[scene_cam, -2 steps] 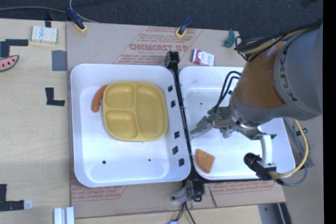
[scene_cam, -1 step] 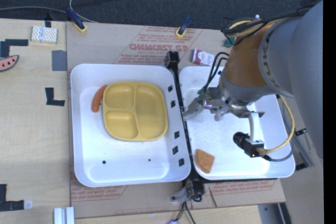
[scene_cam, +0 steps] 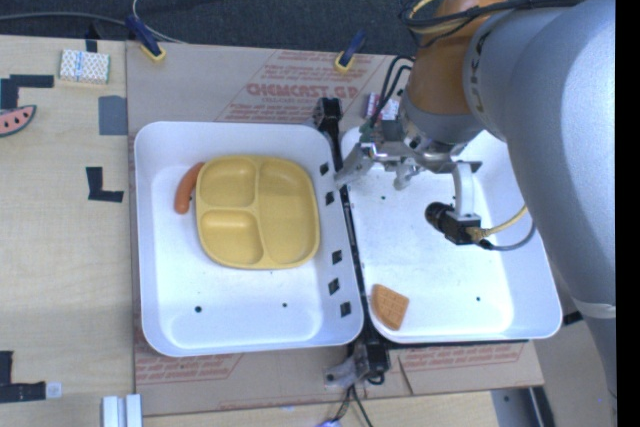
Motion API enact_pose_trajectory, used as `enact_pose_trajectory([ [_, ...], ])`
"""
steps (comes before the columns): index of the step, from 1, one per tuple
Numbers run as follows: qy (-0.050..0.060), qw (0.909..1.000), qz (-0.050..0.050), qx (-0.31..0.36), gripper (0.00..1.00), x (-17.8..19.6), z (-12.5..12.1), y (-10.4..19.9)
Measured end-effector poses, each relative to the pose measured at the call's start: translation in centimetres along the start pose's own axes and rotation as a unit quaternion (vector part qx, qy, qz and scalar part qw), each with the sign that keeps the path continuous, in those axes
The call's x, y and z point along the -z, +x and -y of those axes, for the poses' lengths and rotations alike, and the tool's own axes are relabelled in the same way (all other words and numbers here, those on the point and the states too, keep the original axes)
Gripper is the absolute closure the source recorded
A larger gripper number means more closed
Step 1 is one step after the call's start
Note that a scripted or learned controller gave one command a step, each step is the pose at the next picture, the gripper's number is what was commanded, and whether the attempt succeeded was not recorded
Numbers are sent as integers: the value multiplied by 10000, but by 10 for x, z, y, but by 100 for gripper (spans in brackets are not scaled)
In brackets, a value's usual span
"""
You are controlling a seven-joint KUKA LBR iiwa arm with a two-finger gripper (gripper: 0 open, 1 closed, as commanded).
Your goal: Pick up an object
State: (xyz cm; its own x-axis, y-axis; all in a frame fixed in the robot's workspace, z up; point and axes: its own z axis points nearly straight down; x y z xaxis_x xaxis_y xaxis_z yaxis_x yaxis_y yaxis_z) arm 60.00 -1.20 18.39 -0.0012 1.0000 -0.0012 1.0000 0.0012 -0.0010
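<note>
My gripper (scene_cam: 378, 173) hangs over the far left part of the right bin (scene_cam: 520, 310), close to the divider between the bins. Its two silver fingers stand apart, open, with nothing between them. A tan square cracker (scene_cam: 390, 305) lies at the near left corner of the right bin, well below the gripper. In the left bin (scene_cam: 160, 305) a yellow divided plate (scene_cam: 258, 211) lies flat. An orange sausage-like piece (scene_cam: 185, 187) rests against the plate's left edge.
A black fitting with a yellow cable (scene_cam: 455, 221) hangs from the arm over the middle of the right bin. Black clips (scene_cam: 335, 260) line the divider between the bins. Yellow-blue clamps (scene_cam: 146, 37) hold the cardboard sheet at the back.
</note>
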Motion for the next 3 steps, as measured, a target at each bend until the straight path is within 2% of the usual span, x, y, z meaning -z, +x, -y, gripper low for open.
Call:
enact_pose_trajectory([
  [1,6,10000,2,-12,0,0,62,-60],
  [2,6,10000,-9,1,0,0,92,-23],
  [3,18,10000,-1,-8,0,-90,54,-89],
])
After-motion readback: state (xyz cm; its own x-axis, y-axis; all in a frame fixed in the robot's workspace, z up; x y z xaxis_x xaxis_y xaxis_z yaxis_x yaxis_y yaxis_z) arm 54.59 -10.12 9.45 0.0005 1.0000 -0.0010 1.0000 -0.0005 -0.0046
